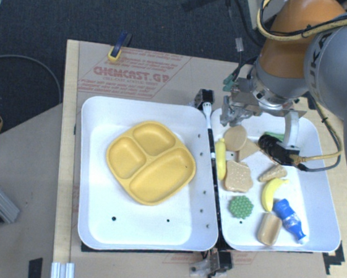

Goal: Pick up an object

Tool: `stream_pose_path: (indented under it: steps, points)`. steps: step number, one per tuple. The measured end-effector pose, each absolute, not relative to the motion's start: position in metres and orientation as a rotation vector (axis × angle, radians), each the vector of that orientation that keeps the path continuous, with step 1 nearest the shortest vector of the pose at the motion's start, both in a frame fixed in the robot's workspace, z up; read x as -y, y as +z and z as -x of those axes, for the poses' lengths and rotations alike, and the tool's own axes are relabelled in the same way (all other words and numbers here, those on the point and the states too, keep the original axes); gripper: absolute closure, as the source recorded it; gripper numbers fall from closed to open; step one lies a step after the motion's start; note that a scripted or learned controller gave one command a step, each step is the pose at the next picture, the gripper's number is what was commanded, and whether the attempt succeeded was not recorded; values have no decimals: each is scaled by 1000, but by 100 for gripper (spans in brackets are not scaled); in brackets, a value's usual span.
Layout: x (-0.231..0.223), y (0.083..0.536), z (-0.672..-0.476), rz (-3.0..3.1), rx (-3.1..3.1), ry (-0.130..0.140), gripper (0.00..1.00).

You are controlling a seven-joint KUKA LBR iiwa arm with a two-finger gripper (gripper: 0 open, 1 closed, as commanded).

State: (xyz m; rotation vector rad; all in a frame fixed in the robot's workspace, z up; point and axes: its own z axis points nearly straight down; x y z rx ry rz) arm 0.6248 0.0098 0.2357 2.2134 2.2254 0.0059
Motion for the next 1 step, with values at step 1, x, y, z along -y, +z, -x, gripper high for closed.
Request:
stream_pose_path:
  steps: [1]
  points:
    - [-55,235,-628,-2216,-2223,3,100]
